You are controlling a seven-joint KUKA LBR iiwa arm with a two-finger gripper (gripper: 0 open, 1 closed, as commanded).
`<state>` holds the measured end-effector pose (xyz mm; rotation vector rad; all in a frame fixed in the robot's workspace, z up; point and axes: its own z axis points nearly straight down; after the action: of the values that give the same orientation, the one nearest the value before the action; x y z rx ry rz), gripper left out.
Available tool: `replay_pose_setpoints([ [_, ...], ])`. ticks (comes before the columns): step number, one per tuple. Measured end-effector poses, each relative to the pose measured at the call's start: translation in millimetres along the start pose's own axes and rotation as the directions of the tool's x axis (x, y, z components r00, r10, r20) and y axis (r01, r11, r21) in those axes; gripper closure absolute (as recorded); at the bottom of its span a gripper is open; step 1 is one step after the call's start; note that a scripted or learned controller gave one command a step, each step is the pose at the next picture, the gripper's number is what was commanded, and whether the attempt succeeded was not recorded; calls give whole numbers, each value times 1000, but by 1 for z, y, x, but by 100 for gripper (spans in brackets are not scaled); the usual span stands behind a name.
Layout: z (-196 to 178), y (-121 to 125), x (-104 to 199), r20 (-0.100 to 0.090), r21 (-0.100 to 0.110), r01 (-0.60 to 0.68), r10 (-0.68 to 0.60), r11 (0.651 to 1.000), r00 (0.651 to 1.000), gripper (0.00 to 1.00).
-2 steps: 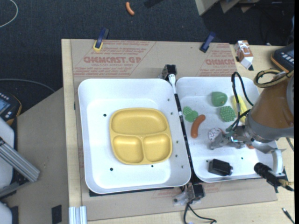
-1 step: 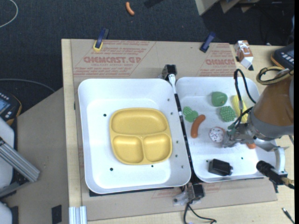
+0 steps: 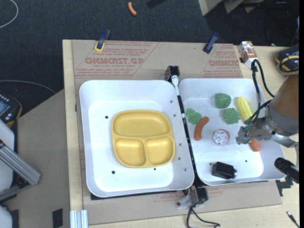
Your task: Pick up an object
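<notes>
Your gripper (image 3: 249,135) is hovering low in the right bin (image 3: 205,172), grip state unclear, beside a small orange carrot (image 3: 255,146) and a speckled white ball (image 3: 220,137).

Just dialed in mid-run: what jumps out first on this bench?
The big yellow divided plate sits alone in the middle of the left bin. The right bin holds a scatter of small things: a yellow corn cob, an orange sausage, green pieces and a black block near its front edge. The tool is low over that bin's right side, next to a small orange piece.
</notes>
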<state>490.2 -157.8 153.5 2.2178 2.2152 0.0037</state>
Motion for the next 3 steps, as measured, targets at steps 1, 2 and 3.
replay_pose_setpoints([
  [1, -63, 2, -6, 0, -1, 2, -2, 1000, 1000, 100],
  [2, -72, 3, -6, -1, 3, 2, -2, 1000, 1000, 100],
  [3, -63, 18, 39, -5, 7, 7, -7, 1000, 1000, 100],
])
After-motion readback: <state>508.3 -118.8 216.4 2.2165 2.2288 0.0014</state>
